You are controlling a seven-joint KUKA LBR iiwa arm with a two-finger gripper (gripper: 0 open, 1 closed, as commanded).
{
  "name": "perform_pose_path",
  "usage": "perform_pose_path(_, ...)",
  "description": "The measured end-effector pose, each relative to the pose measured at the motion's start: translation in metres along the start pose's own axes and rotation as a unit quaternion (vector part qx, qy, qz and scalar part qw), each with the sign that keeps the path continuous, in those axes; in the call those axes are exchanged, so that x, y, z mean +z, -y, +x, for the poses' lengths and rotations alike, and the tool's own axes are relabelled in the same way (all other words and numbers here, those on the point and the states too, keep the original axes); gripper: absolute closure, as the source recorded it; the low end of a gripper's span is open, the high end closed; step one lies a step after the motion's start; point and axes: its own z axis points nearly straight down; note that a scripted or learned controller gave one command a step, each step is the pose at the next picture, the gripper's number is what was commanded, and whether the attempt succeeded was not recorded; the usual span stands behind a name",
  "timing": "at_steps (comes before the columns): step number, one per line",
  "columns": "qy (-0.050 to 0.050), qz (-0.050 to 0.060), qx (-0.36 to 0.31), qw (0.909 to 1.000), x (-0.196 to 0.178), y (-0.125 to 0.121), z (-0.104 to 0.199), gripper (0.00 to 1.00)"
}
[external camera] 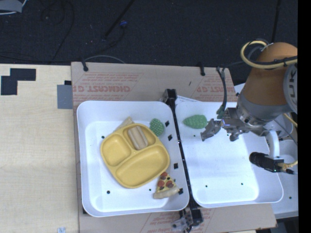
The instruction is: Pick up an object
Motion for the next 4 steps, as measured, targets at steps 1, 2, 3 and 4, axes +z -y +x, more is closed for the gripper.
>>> perform_pose_path(1, 0.001, -0.006, -0.001, 1.0000, -0.007, -0.002, 0.000, 0.00)
perform_pose_path(2, 0.001, -0.004, 0.000, 1.0000, 0.037, -0.001, -0.002, 0.00)
perform_pose_path(3, 0.000, -0.004, -0.001, 1.0000, 0.101, 0.002, 0.002, 0.00)
perform_pose_path(4, 0.001, -0.006, 0.000, 1.0000, 0.139, 0.002, 0.002, 0.00)
